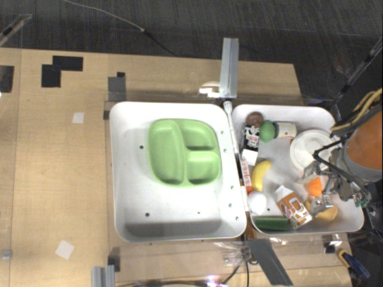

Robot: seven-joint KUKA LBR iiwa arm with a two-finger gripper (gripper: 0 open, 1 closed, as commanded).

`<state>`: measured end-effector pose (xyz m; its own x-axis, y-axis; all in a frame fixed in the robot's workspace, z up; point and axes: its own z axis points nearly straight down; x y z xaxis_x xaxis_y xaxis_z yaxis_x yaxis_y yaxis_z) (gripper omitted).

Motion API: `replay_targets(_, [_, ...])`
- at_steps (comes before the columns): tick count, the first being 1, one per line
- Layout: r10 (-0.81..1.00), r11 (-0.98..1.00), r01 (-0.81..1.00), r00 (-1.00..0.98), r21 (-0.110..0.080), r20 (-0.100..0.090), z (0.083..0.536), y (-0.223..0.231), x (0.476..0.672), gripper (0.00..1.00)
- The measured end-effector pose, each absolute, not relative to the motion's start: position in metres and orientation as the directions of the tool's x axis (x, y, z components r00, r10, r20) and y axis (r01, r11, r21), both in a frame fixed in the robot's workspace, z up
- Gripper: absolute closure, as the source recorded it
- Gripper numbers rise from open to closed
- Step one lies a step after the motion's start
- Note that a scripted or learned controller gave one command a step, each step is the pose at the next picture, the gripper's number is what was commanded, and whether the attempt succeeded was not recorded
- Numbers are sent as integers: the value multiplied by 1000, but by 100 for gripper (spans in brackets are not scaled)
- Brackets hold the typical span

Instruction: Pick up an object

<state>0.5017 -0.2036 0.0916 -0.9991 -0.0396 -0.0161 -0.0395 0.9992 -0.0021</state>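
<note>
The right bin holds several small things. A yellow banana lies near its left wall, with a white egg-shaped thing just below it. A dark green cucumber lies along the front wall. An orange-and-white box lies tilted beside a tan bun-like piece. My gripper hangs low over the bin's right side, right at a small orange object that it partly hides. I cannot see anything held in it.
A white plate lies at the right bin's back, near a green ball, a white can and a brown ball. The left bin holds a green divided tray. A metal post stands behind the bins.
</note>
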Motion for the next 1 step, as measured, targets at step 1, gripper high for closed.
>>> replay_targets(1, [-46,999,-46,-998,-9,-36,106,-203,508,100])
